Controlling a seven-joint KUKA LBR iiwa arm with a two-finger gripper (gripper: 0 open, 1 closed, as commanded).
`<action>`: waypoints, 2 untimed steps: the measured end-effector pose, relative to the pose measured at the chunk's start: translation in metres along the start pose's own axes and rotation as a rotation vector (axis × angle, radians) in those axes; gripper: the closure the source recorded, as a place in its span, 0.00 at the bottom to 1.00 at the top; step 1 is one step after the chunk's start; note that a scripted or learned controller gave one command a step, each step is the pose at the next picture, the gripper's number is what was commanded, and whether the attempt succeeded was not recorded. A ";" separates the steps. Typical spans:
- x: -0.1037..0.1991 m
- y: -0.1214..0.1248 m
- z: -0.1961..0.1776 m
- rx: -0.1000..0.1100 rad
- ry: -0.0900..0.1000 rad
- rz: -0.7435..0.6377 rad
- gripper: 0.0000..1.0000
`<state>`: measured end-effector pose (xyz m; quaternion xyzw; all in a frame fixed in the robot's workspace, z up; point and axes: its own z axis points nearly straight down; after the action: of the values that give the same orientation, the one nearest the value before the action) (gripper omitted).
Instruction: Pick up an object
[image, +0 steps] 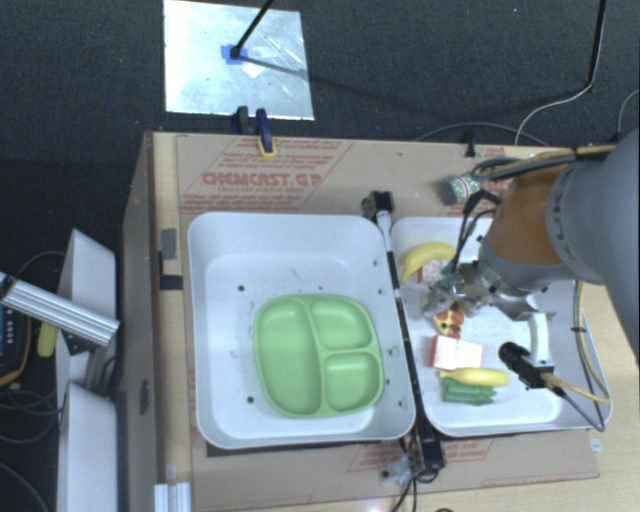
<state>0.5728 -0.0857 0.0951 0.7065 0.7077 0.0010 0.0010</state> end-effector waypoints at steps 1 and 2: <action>0.073 -0.020 -0.090 0.000 0.001 -0.003 1.00; 0.072 -0.021 -0.090 0.001 0.000 -0.001 0.00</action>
<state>0.5517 -0.0136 0.1846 0.7060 0.7082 0.0008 0.0005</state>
